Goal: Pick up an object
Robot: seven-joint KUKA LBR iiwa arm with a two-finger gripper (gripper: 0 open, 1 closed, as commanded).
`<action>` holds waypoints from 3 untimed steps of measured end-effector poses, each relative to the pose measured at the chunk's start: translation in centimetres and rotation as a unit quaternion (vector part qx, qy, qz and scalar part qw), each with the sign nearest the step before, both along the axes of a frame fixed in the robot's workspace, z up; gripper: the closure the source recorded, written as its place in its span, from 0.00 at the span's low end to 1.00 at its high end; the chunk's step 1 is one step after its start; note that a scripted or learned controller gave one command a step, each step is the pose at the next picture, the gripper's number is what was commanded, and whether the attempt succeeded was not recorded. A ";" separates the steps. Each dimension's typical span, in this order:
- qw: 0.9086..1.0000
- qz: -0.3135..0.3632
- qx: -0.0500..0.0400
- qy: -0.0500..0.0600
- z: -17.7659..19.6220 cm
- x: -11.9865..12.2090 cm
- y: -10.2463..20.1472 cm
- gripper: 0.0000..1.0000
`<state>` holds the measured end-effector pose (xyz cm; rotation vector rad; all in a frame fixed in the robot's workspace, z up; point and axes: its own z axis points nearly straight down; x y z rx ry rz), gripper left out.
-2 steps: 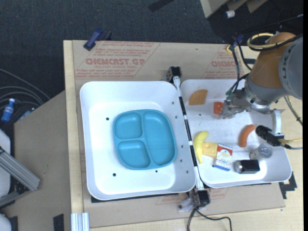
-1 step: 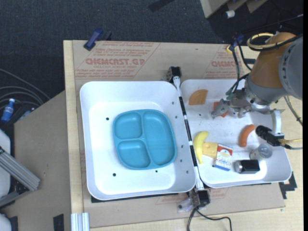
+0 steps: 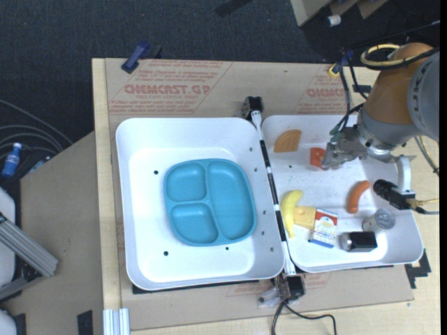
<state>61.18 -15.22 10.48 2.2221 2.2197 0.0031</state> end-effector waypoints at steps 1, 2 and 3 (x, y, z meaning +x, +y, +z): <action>1.000 0.000 0.000 0.000 0.0 0.0 0.0 0.00; 1.000 0.000 0.000 -0.001 1.0 0.1 0.0 1.00; 1.000 0.000 0.000 -0.001 1.0 0.0 0.0 0.00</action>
